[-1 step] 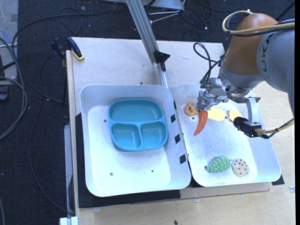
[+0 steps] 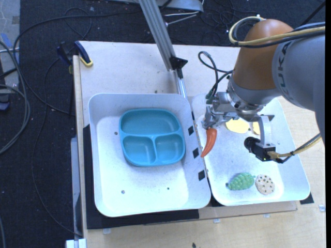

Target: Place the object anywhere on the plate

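Object: one orange-red chili pepper [image 2: 209, 141] hanging over the right bin [image 2: 289, 187], near its left wall.
Claw: gripper [image 2: 210, 126] seemingly pinching the pepper's top.
Plate: one blue, three-compartment plate [image 2: 152, 137], left bin [image 2: 139, 198].
Writing: "KU" on the arm [image 2: 289, 66].
Others: one green cluster [image 2: 241, 181], one speckled cookie [image 2: 265, 184].

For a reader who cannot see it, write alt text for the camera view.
An orange-red chili pepper hangs from the robot's end effector over the right bin, beside the left bin holding a blue divided plate. Green grapes, a cookie and a yellow item remain in the right bin.
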`<state>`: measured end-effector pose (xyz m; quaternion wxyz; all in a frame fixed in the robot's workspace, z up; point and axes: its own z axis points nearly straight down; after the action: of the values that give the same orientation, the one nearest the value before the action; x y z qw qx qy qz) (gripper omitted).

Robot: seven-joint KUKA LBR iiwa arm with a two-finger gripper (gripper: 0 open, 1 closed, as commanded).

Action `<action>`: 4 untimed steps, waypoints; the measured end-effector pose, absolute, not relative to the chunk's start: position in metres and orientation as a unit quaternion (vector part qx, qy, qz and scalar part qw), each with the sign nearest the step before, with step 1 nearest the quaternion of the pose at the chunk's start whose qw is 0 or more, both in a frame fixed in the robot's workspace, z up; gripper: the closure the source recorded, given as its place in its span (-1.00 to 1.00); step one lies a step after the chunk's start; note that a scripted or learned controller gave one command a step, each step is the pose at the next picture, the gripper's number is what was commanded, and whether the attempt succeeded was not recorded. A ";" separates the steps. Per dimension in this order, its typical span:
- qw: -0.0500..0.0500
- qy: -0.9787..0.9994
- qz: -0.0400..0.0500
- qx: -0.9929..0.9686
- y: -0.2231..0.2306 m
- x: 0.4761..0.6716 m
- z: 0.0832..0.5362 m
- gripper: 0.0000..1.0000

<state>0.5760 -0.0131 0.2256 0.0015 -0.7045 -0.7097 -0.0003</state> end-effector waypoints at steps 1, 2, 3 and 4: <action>0.001 -0.710 0.000 -0.704 0.035 0.558 0.238 1.00; 0.002 -0.710 0.000 -0.704 0.090 0.541 0.244 1.00; 0.001 -0.709 0.001 -0.705 0.123 0.532 0.229 1.00; 0.001 -0.707 0.001 -0.708 0.118 0.522 0.222 1.00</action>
<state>0.5220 0.1184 0.2220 0.0006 -0.7076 -0.7066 0.0014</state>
